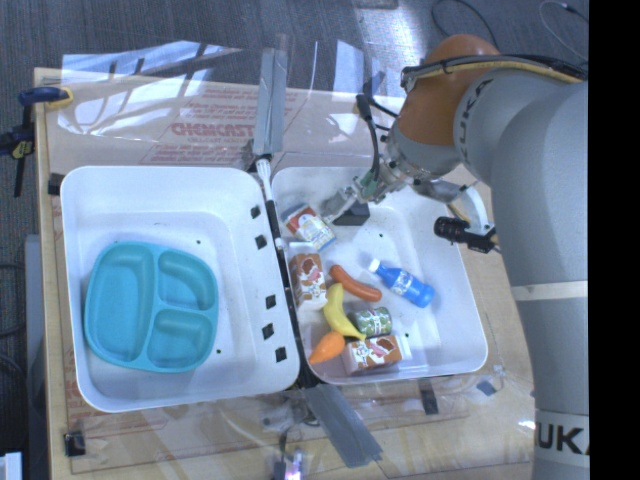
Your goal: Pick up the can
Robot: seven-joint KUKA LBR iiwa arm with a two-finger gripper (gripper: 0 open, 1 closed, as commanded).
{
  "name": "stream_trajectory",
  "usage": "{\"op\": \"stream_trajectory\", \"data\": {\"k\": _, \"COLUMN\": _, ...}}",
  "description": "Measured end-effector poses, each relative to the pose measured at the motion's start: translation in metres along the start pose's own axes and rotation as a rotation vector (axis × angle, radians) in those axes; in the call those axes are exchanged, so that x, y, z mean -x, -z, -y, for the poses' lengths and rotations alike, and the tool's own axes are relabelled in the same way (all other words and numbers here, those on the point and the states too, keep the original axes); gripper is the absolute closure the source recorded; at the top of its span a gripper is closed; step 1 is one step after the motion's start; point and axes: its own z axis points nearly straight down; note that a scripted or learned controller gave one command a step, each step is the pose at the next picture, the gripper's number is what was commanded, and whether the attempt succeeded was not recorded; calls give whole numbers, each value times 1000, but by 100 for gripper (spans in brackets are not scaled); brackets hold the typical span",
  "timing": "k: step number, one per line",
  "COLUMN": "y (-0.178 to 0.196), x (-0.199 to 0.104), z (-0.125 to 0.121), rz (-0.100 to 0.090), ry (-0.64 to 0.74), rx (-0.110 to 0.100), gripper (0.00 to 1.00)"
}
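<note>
Two shallow white bins sit side by side on the bench, and we have the grey arm with its orange band reaching in from the right over the right-hand white bin. We see the two-finger gripper low near that bin's far edge, toward its far left corner, and we cannot tell from up here whether it is spread or pinched. Just beside the gripper, in that same corner, lies a small red-and-white carton, and nothing shows clearly between the gripper's tips. Now for the target: the small green metal can lies on its side near the bin's near edge, well apart from the gripper. We note a yellow banana touching the can on its left, a red-labelled packet just beside it toward the near edge, and an orange carrot at the near left corner. Toward the middle we see an orange-red sausage and a blue plastic bottle with a white cap. Over in the left-hand white bin rests a turquoise compartment tray.
</note>
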Motion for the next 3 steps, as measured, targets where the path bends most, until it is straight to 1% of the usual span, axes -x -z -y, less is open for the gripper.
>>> {"op": "stream_trajectory", "data": {"k": 1, "y": 12, "x": 0, "z": -1, "rz": 2, "ry": 4, "rx": 1, "gripper": 100}}
{"op": "stream_trajectory", "data": {"k": 2, "y": 12, "x": 0, "z": -1, "rz": 2, "ry": 4, "rx": 1, "gripper": 0}}
{"op": "stream_trajectory", "data": {"k": 3, "y": -28, "x": 5, "z": -7, "rz": 20, "ry": 35, "rx": 21, "gripper": 0}}
